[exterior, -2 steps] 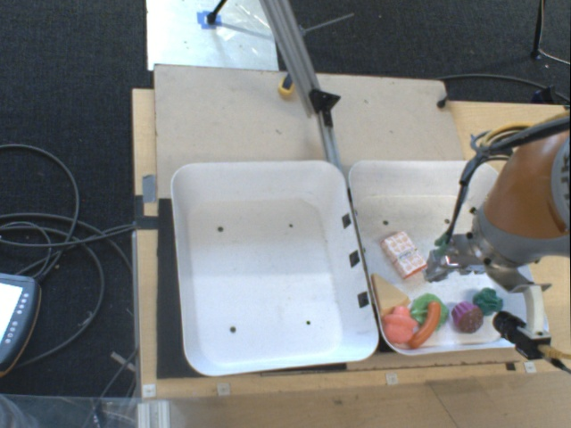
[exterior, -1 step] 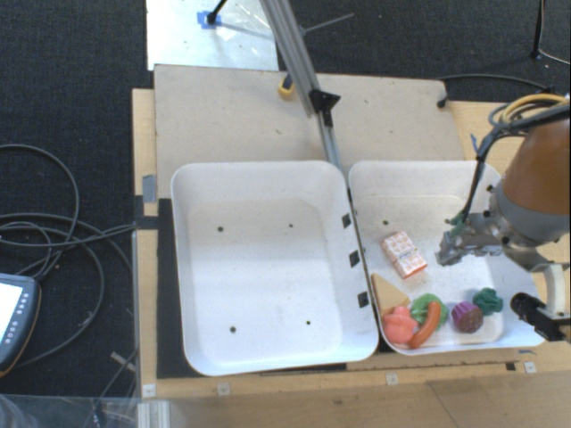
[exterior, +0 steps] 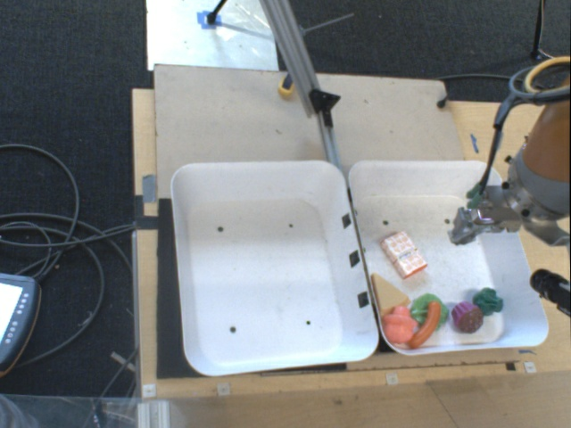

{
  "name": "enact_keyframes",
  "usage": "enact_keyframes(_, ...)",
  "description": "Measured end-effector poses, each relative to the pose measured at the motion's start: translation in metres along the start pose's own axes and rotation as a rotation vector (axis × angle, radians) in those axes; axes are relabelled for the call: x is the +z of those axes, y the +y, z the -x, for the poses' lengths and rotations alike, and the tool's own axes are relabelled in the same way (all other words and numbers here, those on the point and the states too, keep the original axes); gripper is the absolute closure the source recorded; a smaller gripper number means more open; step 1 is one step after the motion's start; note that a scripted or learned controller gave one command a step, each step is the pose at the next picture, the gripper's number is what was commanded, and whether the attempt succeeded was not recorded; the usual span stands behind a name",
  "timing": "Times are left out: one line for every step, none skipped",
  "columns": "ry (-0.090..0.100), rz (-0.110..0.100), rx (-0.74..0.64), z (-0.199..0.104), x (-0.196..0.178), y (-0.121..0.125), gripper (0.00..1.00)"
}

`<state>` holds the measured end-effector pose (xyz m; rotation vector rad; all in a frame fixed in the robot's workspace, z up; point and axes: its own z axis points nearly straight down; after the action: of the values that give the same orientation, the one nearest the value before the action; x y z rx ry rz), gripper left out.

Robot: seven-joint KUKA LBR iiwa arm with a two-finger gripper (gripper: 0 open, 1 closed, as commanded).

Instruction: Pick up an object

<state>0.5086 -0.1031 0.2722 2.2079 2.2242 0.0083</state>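
My gripper (exterior: 464, 227) hangs over the upper right part of the right bin (exterior: 428, 181), to the right of a small orange-and-white box (exterior: 403, 253). Nothing shows between its fingers. Along the bin's front edge lie a tan wedge (exterior: 386, 289), a red-orange tomato (exterior: 399, 325), a green leafy piece (exterior: 426, 305), an orange carrot-like stick (exterior: 426, 324), a purple round piece (exterior: 467, 316) and a dark green piece (exterior: 488, 300).
The left bin (exterior: 259, 266) stands beside the right one, sharing a divider with black clips (exterior: 353, 257). A grey pole (exterior: 294, 43) slants in from the top. Cables (exterior: 53, 239) lie on the floor at left.
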Motion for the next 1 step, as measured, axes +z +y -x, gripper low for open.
enact_keyframes(0.003, -0.005, -0.004, -0.0526, -0.0027, 0.0052, 1.0)
